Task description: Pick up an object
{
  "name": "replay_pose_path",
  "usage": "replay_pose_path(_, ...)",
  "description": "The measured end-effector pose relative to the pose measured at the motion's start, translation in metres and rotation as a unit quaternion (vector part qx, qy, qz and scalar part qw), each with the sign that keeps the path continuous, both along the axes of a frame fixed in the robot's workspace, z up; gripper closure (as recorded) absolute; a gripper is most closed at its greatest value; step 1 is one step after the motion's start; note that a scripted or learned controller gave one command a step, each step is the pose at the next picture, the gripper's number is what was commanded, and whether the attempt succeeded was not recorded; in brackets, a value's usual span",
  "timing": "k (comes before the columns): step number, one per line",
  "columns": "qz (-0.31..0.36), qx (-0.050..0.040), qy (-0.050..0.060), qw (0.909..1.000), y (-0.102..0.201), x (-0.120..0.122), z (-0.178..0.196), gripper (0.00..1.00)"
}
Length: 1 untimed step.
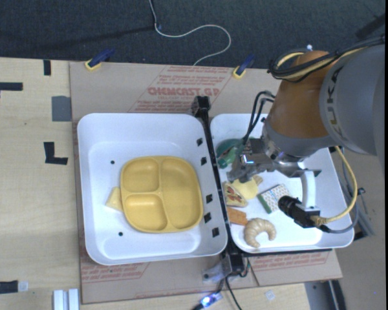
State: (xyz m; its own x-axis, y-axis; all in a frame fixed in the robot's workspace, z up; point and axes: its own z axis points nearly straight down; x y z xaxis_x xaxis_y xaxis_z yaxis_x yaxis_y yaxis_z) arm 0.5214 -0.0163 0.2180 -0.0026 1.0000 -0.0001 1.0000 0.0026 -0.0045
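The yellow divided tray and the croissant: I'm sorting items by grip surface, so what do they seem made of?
The yellow divided tray looks like moulded plastic, smooth and matte to slightly glossy, with rounded compartment ridges. The croissant is probably a plastic or rubber toy: its tan surface is uniform with soft highlights, though the view is too coarse to be sure.

A bulky grey arm (359,95) is being shown at the right of the frame, banded in glossy orange above the wrist. Black and yellow cables are being looped around it, and faint lettering is being displayed on its grey shell.
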Motion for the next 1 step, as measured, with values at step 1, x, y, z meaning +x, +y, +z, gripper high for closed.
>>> replay_pose_path(1,-0.001,0.0003,-0.001,1.0,-0.0008,0.0063,0.0056,1.0)
